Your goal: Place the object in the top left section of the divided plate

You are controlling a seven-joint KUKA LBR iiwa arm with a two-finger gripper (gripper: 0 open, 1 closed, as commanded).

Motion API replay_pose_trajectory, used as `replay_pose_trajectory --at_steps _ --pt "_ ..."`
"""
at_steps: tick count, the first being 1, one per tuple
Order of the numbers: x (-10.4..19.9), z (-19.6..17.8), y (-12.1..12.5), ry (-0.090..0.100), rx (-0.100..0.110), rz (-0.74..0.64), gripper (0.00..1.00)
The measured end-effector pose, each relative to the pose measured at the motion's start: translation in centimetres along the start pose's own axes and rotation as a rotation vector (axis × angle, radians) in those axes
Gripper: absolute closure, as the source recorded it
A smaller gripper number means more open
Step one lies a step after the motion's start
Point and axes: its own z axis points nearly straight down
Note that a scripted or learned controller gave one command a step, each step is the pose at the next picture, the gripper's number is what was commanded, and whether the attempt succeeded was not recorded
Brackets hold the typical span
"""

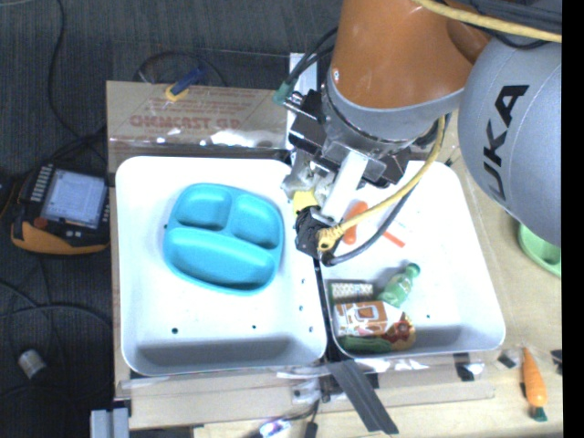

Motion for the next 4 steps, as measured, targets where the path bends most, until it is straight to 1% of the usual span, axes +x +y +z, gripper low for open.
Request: replay_pose_trajectory --at_steps 1,2,3,4 --pt "4.2 7.0 -2.6 -0.001 0.001 0.062 1.0" --pt "6.9 5.1 -4.2 0.001 0.002 0.173 1.0" --pt "6.9 23.1 -4.3 -0.002 0.005 -0.031 1.0" --pt "3.4 28.2 -2.2 -0.001 0.006 -0.168 1.0"
